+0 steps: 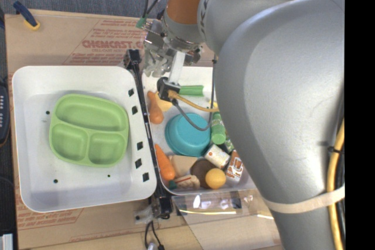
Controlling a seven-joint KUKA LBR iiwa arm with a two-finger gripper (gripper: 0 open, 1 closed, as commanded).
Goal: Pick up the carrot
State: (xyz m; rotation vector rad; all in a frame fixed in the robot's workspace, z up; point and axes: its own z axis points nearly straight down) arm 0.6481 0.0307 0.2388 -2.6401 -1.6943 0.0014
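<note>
Looming closest to the lens, the grey arm [281, 102] covers everything to the right of the teal bowl [187, 133] and hides that side of the right bin [196, 74]. Just left of the bowl and slightly nearer the viewer, the carrot [164, 162] lies along the bin's wall beside the divider, apart from the tool. A second orange tapered piece [154, 109] lies left of the bowl on its far side, also close to the divider. The tool [157, 64] hangs beyond the bowl, over the bin's far left corner, above that second piece; whether it is spread or pressed together I cannot tell, and nothing shows pinched in it. A green bottle [218, 129] touches the bowl's right rim. On the bowl's near side sit a brown round thing [201, 170] and a yellow ball [215, 178], side by side and touching. Well to the left of the bowl, across the divider, a green divided plate [89, 129] rests in the left bin [23, 85]. Brown printed cardboard [88, 38] covers the desk beyond both bins.
</note>
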